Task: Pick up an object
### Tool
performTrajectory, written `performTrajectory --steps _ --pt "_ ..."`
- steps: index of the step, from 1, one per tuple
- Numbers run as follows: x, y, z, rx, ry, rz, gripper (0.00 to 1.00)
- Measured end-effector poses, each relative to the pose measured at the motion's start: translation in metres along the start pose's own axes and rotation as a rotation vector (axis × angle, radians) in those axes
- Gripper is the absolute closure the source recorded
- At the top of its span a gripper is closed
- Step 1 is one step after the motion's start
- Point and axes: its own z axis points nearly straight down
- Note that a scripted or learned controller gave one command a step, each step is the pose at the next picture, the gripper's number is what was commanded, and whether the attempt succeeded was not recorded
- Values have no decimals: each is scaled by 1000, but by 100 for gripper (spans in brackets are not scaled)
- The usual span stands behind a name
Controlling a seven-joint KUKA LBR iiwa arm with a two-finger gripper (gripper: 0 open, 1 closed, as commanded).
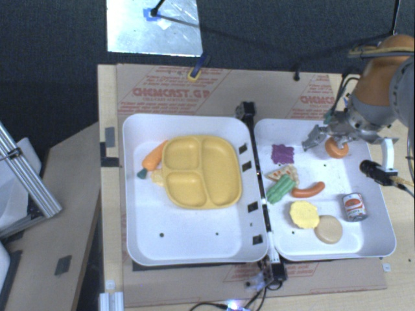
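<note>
Hanging low over the far end of the right bin (388, 237), the gripper (316, 138), at the end of the grey arm with the orange band (376, 86). Cannot tell whether spread or pressed together; nothing visibly pinched. Just beside it, touching or nearly so, an orange ring (337, 149) on the bin floor.

Further left in the same bin, near the dividing wall, a purple piece (282, 153). Just nearer than that, a tan wedge (283, 172), touching a green piece (280, 189) below it. Right beside the green piece, a red sausage (308, 189), lying crosswise. Nearer again, a yellow disc (303, 214), with a pale round disc (329, 229) against its near right edge. Off to the right of these, a small can (353, 207) on its side, apart from the rest.

In the left bin (139, 241), a yellow divided plate (198, 172) around the middle. Against its left rim, a toy carrot (154, 155), tilted, and just beside that a small pale yellow piece (157, 177).

Under both bins, a brown printed board (172, 89).
</note>
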Motion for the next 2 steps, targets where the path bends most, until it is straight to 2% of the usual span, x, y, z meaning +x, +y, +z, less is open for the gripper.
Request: performTrajectory --steps 1,2 --pt "0 1 33 -4 0 0 0" --pt "0 2 22 -7 -1 -2 100"
